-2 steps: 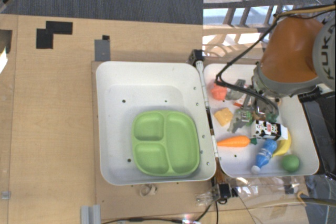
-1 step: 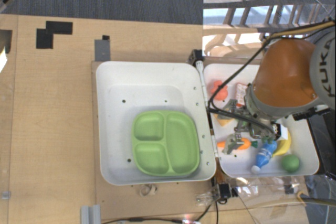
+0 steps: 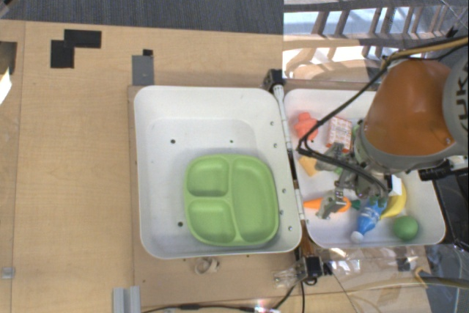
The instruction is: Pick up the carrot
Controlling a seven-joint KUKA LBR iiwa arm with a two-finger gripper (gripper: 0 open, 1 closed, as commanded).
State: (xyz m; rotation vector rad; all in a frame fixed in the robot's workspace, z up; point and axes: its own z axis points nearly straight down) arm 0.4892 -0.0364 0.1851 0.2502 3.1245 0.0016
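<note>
The carrot (image 3: 316, 206) is a small orange piece lying near the left wall of the right bin (image 3: 437, 234), pointing left. My gripper (image 3: 339, 201) is low in that bin, right over the carrot's right end and hiding it. The grey arm with its orange band (image 3: 407, 110) reaches in from the right and covers the middle of the bin.
Around the carrot lie a blue bottle (image 3: 366, 221), a yellow banana (image 3: 396, 206), a green ball (image 3: 404, 229), a yellow piece (image 3: 308, 166), a red-orange item (image 3: 304, 124) and a small packet (image 3: 338, 132). A green divided plate (image 3: 231, 199) sits in the left bin (image 3: 157, 121).
</note>
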